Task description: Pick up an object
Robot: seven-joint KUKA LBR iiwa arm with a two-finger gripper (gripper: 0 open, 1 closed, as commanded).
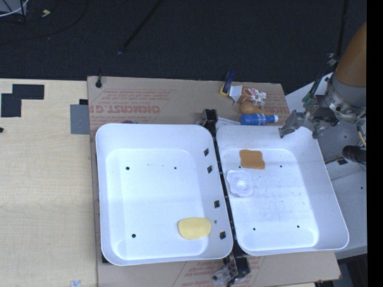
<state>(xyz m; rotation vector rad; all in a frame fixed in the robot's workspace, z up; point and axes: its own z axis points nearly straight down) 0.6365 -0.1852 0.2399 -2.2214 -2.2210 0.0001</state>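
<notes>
Distance is my first worry: my gripper (304, 123) hangs over the far right corner of the right bin (335, 220), above its rim, apart from everything I could pick. Whether my jaws are open or closed I cannot tell from this slant; the dark parts at my wrist blur together.

Three candidates lie below. The brown slab (252, 159) sits in the far part of the right bin, nearest to me. Just near of it, toward the divider, rests a clear, whitish cup-like thing (239, 183), hard to read against the white floor. The yellow piece (194, 227) lies in the left bin (108, 160), near its near right corner, well apart from me.

Risks, as I judge them: the brown slab looks flat, so my jaws may close above it or skid off. The clear thing could be misjudged in height and knocked aside. The yellow piece lies close to the bin wall, which might block one finger.
</notes>
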